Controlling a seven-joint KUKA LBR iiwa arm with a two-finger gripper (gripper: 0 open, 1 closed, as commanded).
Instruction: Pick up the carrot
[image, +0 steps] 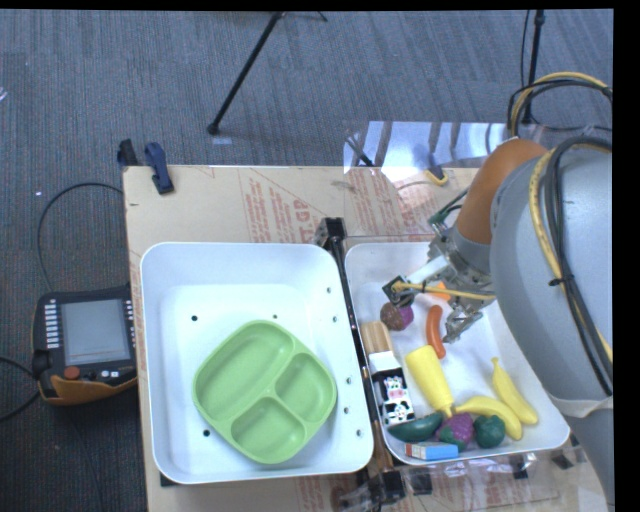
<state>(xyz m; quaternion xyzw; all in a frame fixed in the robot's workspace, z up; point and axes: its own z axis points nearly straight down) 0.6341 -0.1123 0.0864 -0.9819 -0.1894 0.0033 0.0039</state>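
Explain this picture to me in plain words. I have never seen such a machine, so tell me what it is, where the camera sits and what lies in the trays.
One camera looks down at a slant on a bench. The grey arm reaching in from the right is a robot, and its hand hangs low over the right bin. That bin holds toy food: an orange carrot just below the hand, a yellow corn cob, bananas and some other pieces. The left bin holds a green divided plate. I cannot tell whether the hand grips anything.
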